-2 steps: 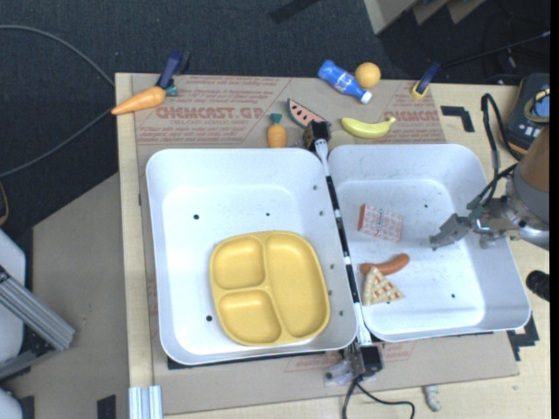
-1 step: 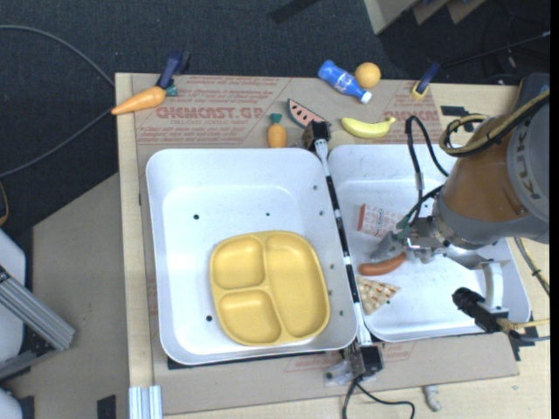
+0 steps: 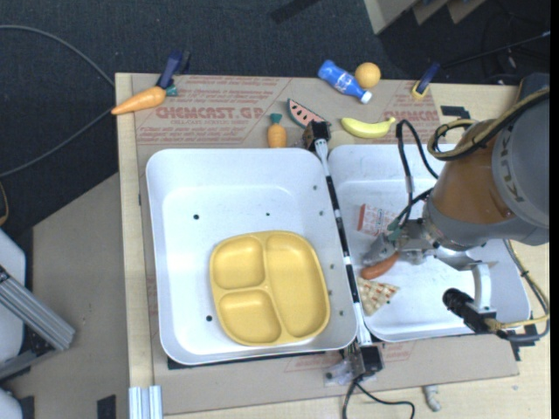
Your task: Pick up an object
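Camera view is looking down on two white bins sitting side by side, with the arm (image 3: 489, 182) reaching in from the right over the right bin (image 3: 437, 321). Its gripper (image 3: 389, 250) is hanging low at the left part of that bin, just above an orange-red hot dog toy (image 3: 377, 270) that is lying on the bin floor; whether the fingers are spread or pressed together I cannot tell, and nothing is visibly sitting between them. A waffle-patterned pizza slice (image 3: 377, 296) is lying just beside the hot dog, nearer the front wall, and a white packet with red print (image 3: 371, 218) is lying behind the gripper. A yellow divided plate (image 3: 268, 286) is resting in the left bin (image 3: 188, 190). Behind the bins, a carrot (image 3: 140, 102), a watermelon slice (image 3: 302, 112), a blue bottle (image 3: 342, 80), an orange (image 3: 368, 74) and a banana (image 3: 367, 127) are lying on the bench.
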Controlling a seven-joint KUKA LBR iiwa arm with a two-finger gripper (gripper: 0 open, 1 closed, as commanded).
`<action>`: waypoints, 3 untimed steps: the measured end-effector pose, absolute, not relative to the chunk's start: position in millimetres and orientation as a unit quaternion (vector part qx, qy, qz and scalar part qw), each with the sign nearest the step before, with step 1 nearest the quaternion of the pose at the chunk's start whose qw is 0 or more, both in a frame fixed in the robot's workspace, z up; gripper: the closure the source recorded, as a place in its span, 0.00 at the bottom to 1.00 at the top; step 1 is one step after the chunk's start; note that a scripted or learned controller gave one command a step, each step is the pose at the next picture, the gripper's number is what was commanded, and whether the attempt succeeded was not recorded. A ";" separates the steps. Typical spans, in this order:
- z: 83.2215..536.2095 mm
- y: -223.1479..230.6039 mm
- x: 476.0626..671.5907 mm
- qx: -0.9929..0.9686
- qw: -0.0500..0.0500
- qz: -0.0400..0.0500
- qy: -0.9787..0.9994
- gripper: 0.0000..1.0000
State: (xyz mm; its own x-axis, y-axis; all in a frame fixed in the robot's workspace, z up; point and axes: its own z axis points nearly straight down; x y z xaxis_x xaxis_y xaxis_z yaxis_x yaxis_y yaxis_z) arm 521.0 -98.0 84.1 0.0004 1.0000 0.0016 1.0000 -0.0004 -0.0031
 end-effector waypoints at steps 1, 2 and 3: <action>84.3 -95.4 531.3 -0.707 0.000 0.000 -0.707 0.00; 94.1 -95.3 531.5 -0.707 -0.001 0.000 -0.707 1.00; 185.6 -25.6 600.9 -0.706 -0.001 -0.002 -0.708 1.00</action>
